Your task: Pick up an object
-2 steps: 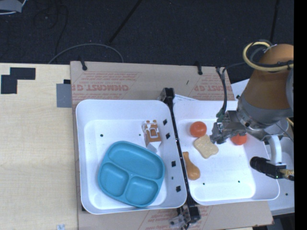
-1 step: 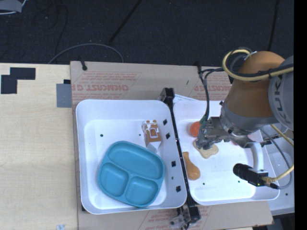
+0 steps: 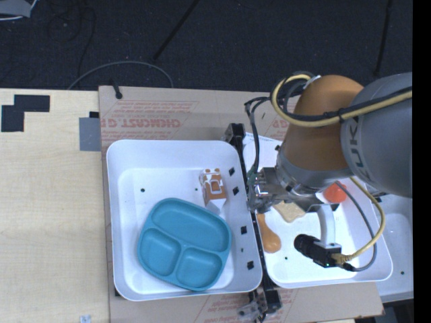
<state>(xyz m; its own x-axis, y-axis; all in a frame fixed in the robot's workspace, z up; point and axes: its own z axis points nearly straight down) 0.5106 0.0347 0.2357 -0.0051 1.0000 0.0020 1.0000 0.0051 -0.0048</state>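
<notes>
Orange rounded plastic piece (image 3: 270,238) in the right white bin (image 3: 377,269), my gripper (image 3: 261,195) just beyond it, grip state I cannot tell, blue divided plate (image 3: 183,244) left.

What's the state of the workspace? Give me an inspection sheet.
Surface: white left bin and right bin side by side on cardboard.
Job's things: blue plate and orange toy in left bin; orange piece, beige piece, red piece in right bin.
Clutter: nothing seen.
Grippers: gripper low over the right bin's left side.
Cables: thin cable on the floor behind.
Surroundings: dark floor, pale bench.
</notes>
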